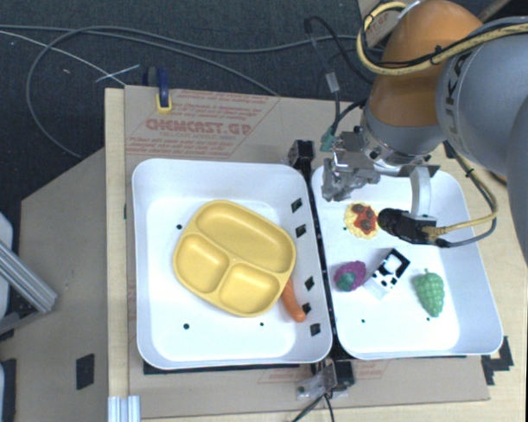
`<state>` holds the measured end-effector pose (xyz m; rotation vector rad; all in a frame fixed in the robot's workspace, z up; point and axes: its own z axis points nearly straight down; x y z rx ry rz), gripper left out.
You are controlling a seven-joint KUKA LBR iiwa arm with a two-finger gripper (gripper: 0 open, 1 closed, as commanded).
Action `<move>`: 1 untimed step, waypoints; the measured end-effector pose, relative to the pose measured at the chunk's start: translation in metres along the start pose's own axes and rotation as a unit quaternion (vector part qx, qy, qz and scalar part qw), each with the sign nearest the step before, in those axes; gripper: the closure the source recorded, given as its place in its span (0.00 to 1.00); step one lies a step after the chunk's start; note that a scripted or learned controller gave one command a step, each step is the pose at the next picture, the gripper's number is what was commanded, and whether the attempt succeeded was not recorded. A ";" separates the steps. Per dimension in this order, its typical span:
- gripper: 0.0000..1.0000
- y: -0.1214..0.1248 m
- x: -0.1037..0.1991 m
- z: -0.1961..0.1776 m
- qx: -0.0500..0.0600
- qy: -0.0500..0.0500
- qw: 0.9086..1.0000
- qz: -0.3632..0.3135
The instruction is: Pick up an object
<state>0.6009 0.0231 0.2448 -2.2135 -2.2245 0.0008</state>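
- Hovering near the right bin's [478, 257] upper-left corner, the gripper [338, 184] gave no sign whether it was open or closed.
- Just beside it lay a pizza toy [363, 220].

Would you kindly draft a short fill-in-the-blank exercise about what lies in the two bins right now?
1. The yellow divided plate lies in the ____ bin of the camera view.
2. The orange carrot lies against the plate's lower ____ edge.
3. The green grapes lie to the ____ of the black-and-white block.
4. The purple toy lies in the same bin as the gripper, the ____ one.

Missing words: left; right; right; right
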 end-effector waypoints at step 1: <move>1.00 0.015 0.059 0.001 -0.002 0.000 1.000 0.000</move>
